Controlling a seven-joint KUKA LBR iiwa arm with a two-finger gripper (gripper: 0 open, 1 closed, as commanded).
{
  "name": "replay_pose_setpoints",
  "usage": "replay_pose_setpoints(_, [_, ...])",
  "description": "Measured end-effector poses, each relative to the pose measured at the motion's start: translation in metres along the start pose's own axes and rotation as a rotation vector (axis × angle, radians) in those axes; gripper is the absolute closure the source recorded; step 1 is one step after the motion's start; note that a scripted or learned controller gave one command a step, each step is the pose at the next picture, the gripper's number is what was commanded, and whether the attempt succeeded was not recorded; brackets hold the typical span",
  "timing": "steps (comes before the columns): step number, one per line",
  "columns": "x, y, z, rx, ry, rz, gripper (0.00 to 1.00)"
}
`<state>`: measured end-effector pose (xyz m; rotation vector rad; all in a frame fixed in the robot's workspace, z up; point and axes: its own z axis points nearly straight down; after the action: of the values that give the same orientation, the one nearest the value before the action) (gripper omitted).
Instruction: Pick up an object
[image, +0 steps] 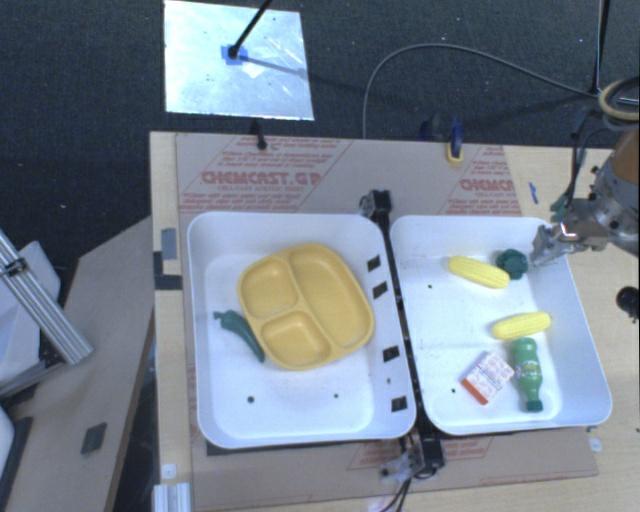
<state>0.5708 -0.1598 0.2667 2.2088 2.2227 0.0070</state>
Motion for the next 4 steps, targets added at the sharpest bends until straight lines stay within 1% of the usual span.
replay_pose_setpoints(1, [0.000, 0.001, -0.007, 0.005, 0.002, 0.000, 1.00])
replay_pose_setpoints(2, [0.051, -0.004, 0.010, 0.009, 0.004, -0.003, 1.00])
replay_pose_setpoints(3, [0.100, -0.009, 0.025, 0.008, 0.004, -0.003, 1.00])
replay_pose_setpoints(4, [0.144, -0.011, 0.023, 0.008, 0.004, -0.004, 1.00])
